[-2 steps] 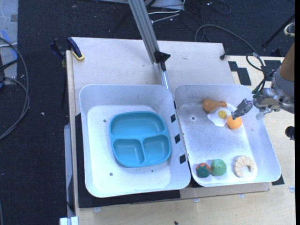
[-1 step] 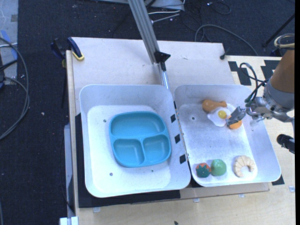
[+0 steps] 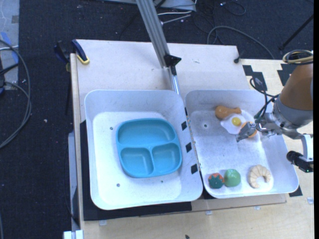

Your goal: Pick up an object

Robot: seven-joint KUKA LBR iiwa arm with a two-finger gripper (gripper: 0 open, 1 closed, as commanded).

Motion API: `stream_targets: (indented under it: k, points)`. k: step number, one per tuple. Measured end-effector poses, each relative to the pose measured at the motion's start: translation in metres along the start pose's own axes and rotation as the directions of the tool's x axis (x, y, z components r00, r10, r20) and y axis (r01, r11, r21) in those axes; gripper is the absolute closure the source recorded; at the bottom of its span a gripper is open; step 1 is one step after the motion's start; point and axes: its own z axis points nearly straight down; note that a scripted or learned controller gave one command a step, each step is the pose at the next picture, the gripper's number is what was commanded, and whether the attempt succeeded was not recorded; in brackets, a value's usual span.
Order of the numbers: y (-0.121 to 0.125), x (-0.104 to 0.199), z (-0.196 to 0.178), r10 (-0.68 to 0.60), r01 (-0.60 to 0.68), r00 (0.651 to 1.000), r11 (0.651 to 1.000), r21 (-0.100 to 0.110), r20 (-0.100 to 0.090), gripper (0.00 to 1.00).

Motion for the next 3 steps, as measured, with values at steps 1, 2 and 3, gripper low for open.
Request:
stream_targets:
  k: [1, 2, 3]
  points:
    - [0.001, 0.000, -0.014, -0.001, 0.001, 1.000, 1.000, -0.006, 0.002, 1.00]
    - [0.006, 0.010, -0.067, -0.005, 0.005, 1.000, 1.000, -0.011, 0.003, 1.00]
    - [0.010, 0.010, -0.130, -0.004, 0.004, 1.000, 1.000, -0.010, 0.003, 1.00]
